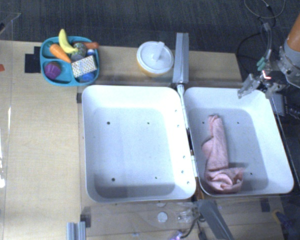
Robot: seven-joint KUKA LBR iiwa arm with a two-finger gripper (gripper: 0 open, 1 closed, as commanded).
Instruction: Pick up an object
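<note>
A pink cloth [218, 156] is seen in the right bin [275, 134], lying on the bin's floor. It is crumpled and stretched along the bin: a narrow rolled end is directed to the far side, and a wider bunched heap of folds is found at the near end, close to the near wall. The fabric looks soft and of one colour, with shadows between the folds.

The left bin [90, 149] is placed just beside the right one, the two rims almost touching.

The tool [250, 86] is located above the far right corner of the right bin, at the end of the grey arm [292, 59] with the orange band. It is kept well apart from the pink cloth, and nothing is seen between its fingers. Whether it is released or clenched cannot be told, because the part is small and partly blurred.

On the desk [35, 134] behind the bins, a blue tray [45, 76] with toy food and a white lidded cup [155, 57] are placed.
</note>
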